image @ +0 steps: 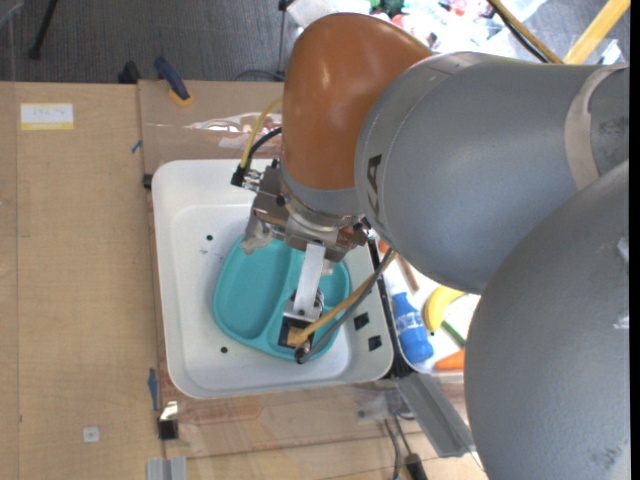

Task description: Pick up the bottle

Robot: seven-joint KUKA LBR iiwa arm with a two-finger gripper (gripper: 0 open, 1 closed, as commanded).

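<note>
Hand (278, 230): hovering over teal dish (245, 303) in left bin (190, 230); grip state hidden, cannot tell. Bottle (410, 330): lying just beyond that bin's right wall, untouched. Step: approaching; next calling for shifting right over bottle

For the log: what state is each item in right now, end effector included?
bottle: lying in the right bin, not held, partly hidden by the arm.
teal dish: hollow side up in the left bin.
yellow item: in the right bin beside the bottle, mostly hidden.
end effector: low over the teal dish, apart from the bottle.
</note>
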